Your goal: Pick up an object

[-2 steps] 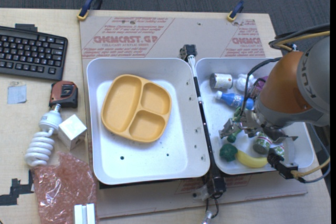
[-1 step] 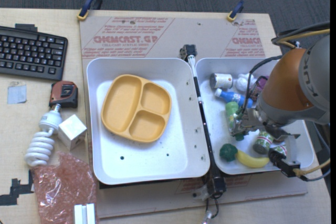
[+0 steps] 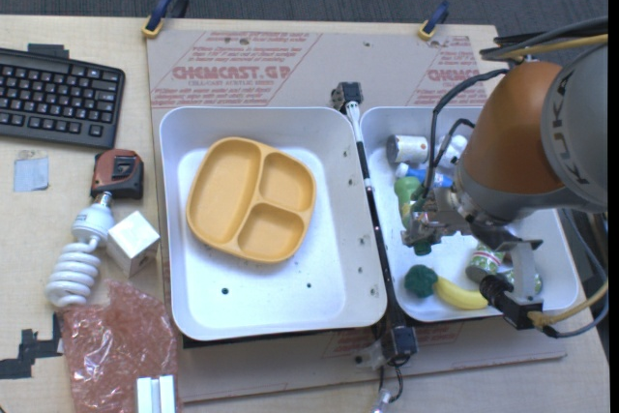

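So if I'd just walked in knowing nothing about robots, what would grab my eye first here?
Probably the big grey arm with its orange band, reaching in from the right and hanging over the right bin. Next, the yellow divided plate lying alone in the left bin. Then the small clutter under the arm: a banana beside a green broccoli-like piece at the near edge.

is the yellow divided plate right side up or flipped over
Right side up. The plate lies flat in the left bin, and its three hollow compartments face the camera, with raised ridges between them.
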`<state>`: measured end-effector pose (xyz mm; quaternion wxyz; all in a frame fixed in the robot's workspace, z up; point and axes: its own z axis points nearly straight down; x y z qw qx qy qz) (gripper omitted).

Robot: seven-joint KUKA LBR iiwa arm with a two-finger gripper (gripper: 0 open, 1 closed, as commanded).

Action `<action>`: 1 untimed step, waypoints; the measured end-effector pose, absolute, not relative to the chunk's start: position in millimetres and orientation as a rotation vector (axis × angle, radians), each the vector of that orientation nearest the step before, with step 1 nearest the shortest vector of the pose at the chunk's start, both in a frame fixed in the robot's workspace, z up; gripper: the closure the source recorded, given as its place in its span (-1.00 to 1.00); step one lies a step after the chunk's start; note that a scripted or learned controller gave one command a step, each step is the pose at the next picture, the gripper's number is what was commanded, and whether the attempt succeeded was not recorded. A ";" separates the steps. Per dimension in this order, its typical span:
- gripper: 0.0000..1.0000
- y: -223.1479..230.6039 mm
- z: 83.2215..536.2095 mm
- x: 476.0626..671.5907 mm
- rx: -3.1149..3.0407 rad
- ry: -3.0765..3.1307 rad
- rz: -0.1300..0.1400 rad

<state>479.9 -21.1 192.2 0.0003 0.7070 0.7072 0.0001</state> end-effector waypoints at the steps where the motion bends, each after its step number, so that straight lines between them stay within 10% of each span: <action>1: 1.00 -23.4 192.3 568.1 2.218 2.223 -0.001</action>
